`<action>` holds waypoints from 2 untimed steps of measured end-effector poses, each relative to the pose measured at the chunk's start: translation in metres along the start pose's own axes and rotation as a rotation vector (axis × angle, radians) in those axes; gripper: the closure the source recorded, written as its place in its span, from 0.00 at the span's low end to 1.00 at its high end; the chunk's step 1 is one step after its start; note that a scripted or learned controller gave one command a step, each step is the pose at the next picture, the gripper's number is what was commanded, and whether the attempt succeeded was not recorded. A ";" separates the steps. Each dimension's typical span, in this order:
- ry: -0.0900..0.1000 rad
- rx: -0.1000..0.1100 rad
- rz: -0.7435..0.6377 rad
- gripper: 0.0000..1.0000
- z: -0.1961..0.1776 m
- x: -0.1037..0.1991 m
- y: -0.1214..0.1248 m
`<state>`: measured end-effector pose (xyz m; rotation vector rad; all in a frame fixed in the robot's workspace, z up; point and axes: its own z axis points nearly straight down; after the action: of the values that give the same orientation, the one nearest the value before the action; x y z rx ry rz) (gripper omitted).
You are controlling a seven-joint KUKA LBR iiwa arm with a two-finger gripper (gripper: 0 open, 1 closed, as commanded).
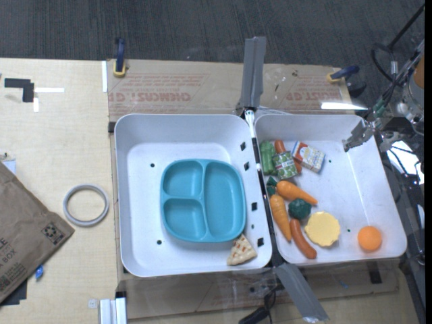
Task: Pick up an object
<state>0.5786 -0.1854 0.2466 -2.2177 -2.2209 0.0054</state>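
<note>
The bright orange carrot (295,192) in the right bin (385,181) lies with its long axis from ten to four o'clock, tapering toward four. The pincer (358,138) hovers at the bin's two o'clock rim; whether it is spread, I cannot tell.

We observe even, diffuse overhead lighting. The white bins (128,181) appear bright without harsh glare. Soft shadows fall inside the bin walls. Behind the bins, the dark floor renders dim. Focus is moderately soft overall, with fine detail slightly blurred.
</note>
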 end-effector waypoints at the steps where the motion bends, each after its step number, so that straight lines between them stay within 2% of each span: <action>1: -0.001 -0.004 -0.061 0.00 0.146 0.023 0.049; 2: 0.000 -0.001 -0.051 0.00 0.157 0.087 0.004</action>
<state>0.5817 -0.0988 0.0897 -2.1610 -2.2770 0.0042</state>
